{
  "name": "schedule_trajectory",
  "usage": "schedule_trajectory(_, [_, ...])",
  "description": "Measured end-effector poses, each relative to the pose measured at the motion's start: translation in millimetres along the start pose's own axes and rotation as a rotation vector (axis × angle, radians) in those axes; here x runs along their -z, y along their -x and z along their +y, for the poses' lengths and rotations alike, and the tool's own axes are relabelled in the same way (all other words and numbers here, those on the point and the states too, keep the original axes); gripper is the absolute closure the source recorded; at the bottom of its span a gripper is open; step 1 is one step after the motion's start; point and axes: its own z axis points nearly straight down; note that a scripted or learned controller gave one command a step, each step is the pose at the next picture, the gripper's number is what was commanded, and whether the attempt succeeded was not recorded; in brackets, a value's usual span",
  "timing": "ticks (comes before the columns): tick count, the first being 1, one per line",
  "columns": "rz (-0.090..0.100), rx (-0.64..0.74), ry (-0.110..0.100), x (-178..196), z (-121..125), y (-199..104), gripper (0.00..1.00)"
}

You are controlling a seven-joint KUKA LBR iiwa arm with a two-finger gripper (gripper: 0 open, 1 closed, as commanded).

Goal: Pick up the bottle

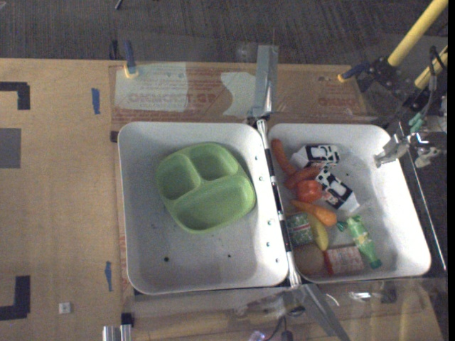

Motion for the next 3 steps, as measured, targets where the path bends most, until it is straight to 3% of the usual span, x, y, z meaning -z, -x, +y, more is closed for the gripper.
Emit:
schedule_trajectory(1, [0.001,-0.315,-0.004,-112,-43,-10,0.00])
schedule_trajectory(2, [0.001,-0.376,0.003,-168,-85,-21,0.00])
schedule_trajectory(3, [0.000,-0.317,-0.001,-101,-86,-56,0.00])
